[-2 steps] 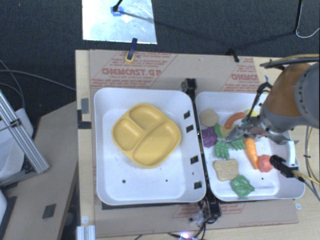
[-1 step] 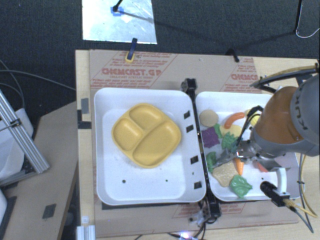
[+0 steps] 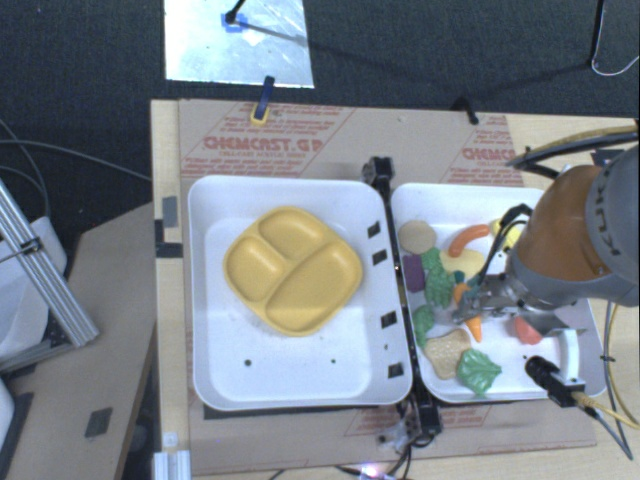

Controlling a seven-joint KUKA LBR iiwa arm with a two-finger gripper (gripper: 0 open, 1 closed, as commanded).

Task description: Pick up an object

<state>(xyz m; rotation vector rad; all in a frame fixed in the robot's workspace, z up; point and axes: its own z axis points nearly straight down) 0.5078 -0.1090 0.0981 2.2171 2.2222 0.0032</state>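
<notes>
Bench [image 3: 300, 143] w/ brown printed board on top; 2 white bins side by side on it: left bin [image 3: 215, 368], right bin [image 3: 440, 196], touching at middle.

The arm [image 3: 585, 233] hides the right bin's [image 3: 440, 193] far side.

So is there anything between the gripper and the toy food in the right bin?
Nothing visible. The gripper is already down among the toy food in the right bin, beside a small orange piece.
</notes>
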